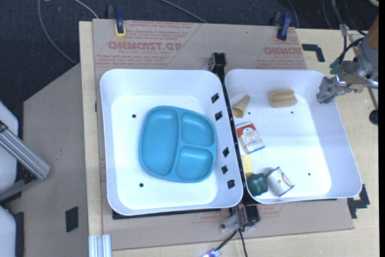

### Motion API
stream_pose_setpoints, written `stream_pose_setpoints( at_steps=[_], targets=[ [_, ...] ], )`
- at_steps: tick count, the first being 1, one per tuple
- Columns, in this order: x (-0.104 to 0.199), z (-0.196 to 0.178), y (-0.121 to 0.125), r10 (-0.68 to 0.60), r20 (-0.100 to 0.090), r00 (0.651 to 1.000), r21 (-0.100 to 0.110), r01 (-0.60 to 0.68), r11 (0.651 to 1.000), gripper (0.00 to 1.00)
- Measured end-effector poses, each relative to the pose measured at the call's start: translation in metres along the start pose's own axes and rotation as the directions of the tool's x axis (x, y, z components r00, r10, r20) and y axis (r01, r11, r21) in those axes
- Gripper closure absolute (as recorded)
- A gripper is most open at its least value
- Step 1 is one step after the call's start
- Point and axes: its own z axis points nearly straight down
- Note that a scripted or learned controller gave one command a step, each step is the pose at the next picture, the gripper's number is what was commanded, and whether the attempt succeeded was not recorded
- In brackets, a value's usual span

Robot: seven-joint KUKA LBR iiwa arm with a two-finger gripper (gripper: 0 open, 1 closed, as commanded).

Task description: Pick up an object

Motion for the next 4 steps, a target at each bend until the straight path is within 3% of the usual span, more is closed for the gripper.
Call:
stream_pose_setpoints(
  at_steps=[1, 2, 4],
  targets=[
    [0.0, -0.021, 0.001, 0.0, -0.001, 1.0, 0.003, 0.0, 1.0, 1.0],
    [0.052, -0.012, -0.002, -0.002, -0.004, 1.0, 0.01, 0.002, 1.0, 1.0],
    [0.162, -0.006, 0.014, -0.005, -0.005, 1.0, 0.011, 0.005, 1.0, 1.0]
  ],
)
